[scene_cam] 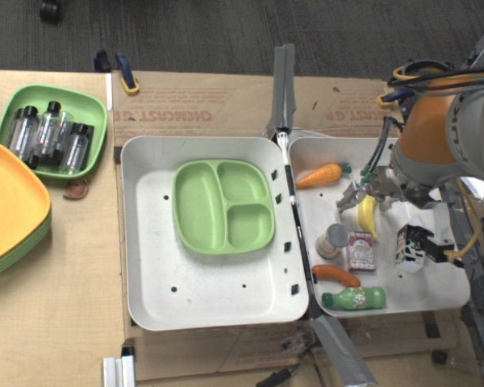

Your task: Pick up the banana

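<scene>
Left bin (145,297): holds the green divided plate (224,206) — well apart from the work.
Right bin (436,293): crowded; carrot (319,175) above, green bottle (353,299) below.
Banana (367,214): lies upright-ish mid-bin, just beside the pink box (360,251).
Hand (369,193): poised over the banana's top end — open or closed, I cannot tell.

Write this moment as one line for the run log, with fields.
task: pick up banana | gripper: at banana, right bin | grasp: not confirmed | nearby: carrot, can | left bin: green plate
</scene>
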Robot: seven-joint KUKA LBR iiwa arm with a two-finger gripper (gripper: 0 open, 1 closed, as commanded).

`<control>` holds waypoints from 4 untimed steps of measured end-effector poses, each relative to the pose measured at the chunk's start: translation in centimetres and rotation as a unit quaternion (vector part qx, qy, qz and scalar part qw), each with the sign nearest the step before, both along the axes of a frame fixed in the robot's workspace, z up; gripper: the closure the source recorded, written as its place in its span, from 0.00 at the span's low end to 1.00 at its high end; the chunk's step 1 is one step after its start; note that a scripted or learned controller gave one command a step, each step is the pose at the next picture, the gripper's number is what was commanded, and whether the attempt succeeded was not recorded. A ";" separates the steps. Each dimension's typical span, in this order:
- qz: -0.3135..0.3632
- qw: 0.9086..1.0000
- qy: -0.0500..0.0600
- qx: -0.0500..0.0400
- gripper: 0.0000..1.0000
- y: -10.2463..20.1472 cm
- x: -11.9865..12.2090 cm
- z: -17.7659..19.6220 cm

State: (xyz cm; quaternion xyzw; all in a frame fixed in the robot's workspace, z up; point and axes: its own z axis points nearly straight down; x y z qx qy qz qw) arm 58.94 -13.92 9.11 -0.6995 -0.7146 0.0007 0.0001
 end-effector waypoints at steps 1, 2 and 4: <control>0.000 1.000 0.000 0.000 0.00 0.0 0.0 0.0; -0.025 1.000 -0.001 0.000 0.00 -4.4 -2.1 2.5; -0.032 0.999 0.001 0.000 0.00 -0.2 -0.1 -0.1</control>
